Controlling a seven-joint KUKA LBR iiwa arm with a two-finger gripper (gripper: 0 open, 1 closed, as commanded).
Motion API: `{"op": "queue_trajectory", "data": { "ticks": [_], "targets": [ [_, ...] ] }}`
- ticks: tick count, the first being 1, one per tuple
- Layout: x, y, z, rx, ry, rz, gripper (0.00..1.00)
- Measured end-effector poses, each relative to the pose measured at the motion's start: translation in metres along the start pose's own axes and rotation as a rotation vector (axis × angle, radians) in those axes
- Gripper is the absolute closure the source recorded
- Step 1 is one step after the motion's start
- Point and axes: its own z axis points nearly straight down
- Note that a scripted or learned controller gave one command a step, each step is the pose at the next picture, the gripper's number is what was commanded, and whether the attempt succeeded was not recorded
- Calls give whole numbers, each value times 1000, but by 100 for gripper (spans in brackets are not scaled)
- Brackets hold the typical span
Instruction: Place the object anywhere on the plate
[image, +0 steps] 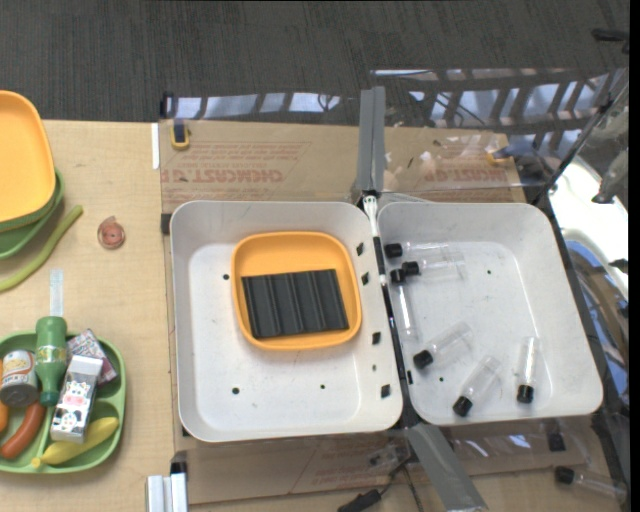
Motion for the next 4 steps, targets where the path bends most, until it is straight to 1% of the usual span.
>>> {"op": "queue_trajectory", "data": {
  "ticks": [1, 2, 3, 4],
  "targets": [
    [2, 0, 60, 0, -1, -247, 0],
    [-13, 4, 66, -1, -4, -592, 0],
    [-29, 9, 117, -1, -3, -775, 0],
    [-29, 9, 86, -1, -5, -1076, 0]
  ]
}}
